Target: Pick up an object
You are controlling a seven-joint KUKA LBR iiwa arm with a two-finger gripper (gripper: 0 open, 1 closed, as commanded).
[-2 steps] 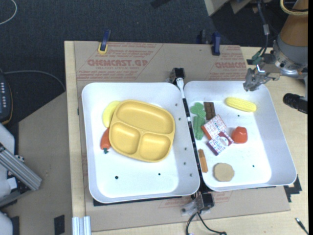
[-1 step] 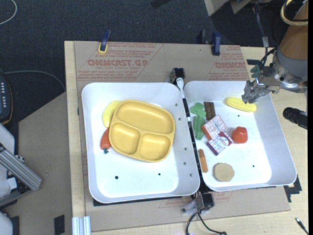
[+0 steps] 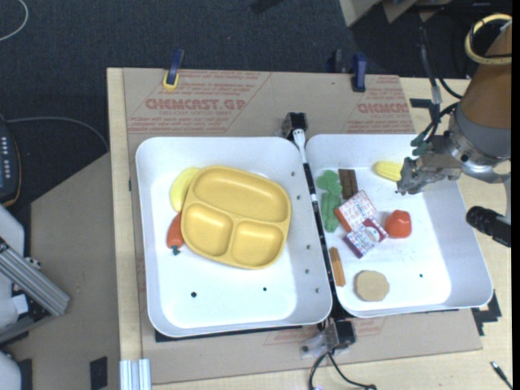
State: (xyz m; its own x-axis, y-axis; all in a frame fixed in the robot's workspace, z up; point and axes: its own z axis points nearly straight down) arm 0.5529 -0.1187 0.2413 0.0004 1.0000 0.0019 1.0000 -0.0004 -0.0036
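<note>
The brown board under the bins carries red print; on the far left part one can read "CHEMCAST G.P", and the same print on the far right is partly covered and cut. The red and white packet in the right bin has print too small to read.

The gripper hangs over the far part of the right bin, just beside a yellow banana-like toy; its fingers are dark and small against the arm, so I cannot tell if they are wide or narrow, and nothing is seen between them.

Near it lie a red tomato-like piece, a green leafy piece, a dark brown bar, an orange stick and a tan round cookie.

In the left bin a yellow divided tray covers most of a yellow piece and a red-orange pepper-like toy.
</note>
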